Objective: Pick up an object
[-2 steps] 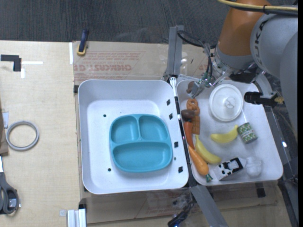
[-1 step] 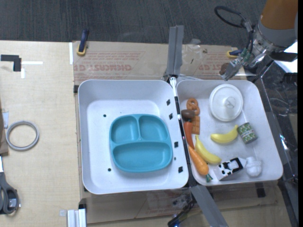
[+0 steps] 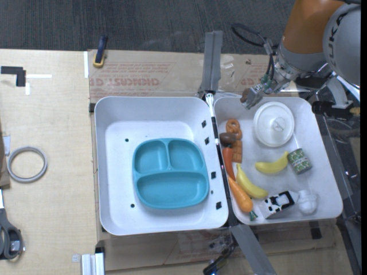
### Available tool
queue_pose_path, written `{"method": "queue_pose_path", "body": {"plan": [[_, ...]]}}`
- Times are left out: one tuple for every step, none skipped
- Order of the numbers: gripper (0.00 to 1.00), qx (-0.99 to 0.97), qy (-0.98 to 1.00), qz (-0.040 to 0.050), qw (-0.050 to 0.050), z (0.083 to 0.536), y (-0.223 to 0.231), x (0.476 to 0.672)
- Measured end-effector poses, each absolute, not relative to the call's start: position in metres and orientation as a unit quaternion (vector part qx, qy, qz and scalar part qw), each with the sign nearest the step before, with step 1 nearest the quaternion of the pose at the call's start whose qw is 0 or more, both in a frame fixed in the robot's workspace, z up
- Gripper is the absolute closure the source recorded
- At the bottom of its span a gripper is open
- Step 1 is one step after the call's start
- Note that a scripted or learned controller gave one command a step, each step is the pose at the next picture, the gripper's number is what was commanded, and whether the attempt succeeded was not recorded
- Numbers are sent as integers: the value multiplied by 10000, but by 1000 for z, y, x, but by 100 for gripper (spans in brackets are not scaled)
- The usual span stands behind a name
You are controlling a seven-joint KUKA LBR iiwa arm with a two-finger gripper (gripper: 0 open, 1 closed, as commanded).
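The white bowl (image 3: 274, 124) is sitting upside down in the far part of the right bin (image 3: 327, 171), and it is the object lying closest to the gripper (image 3: 252, 96), so it is judged the likeliest thing to be picked. From the tool, the bowl is lying toward the near side of the bench and a little to the view's right, with the tool hanging over the bin's far left corner just beside the bowl's rim. Being round, the bowl is offering no long axis to line up with; the elongated pieces are lying farther off, the two bananas (image 3: 261, 176) and the carrot (image 3: 239, 195) running roughly along the bin's left side and middle. How wide the tool is standing cannot be told at this size, and nothing is showing in its grasp. The left bin (image 3: 109, 153), holding a blue divided plate (image 3: 170, 172), is lying well apart from the arm (image 3: 312, 22).
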State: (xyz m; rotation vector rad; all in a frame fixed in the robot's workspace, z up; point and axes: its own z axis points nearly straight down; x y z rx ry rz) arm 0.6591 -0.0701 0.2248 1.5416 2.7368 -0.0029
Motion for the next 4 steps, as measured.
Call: {"method": "queue_pose_path", "body": {"plan": [[100, 4863, 8738, -3, 11, 101, -99, 598], [0, 4863, 8738, -3, 8, 101, -99, 598], [0, 4781, 8783, 7, 27, 94, -124, 633], [0, 4444, 8958, 1, 33, 94, -119, 649]]}}
